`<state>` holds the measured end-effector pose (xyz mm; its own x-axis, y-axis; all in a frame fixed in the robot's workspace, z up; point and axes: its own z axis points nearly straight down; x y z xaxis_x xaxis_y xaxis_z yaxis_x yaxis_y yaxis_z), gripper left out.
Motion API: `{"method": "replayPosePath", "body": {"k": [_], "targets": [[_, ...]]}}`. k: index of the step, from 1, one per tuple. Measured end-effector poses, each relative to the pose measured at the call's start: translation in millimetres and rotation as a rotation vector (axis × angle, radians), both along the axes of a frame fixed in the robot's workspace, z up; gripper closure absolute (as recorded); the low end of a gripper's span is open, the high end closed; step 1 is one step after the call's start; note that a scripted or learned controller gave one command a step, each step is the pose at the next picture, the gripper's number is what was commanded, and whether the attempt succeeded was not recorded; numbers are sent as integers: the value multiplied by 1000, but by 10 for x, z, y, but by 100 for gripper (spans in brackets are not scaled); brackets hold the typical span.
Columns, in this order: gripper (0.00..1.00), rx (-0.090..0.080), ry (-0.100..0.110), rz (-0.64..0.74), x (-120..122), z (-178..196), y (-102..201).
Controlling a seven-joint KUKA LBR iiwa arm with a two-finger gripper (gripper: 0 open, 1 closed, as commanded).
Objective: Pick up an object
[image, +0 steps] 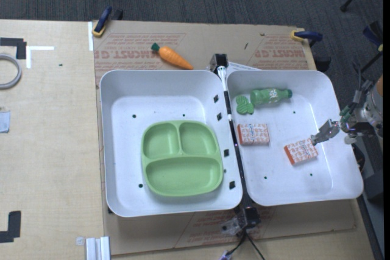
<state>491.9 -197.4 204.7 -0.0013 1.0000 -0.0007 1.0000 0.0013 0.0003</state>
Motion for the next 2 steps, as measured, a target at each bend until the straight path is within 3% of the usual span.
{"method": "replayPosePath", "body": {"k": [1, 2], "targets": [[0, 1, 0, -158, 343, -1012, 399], [0, -14, -21, 196, 82, -1064, 439]]}}
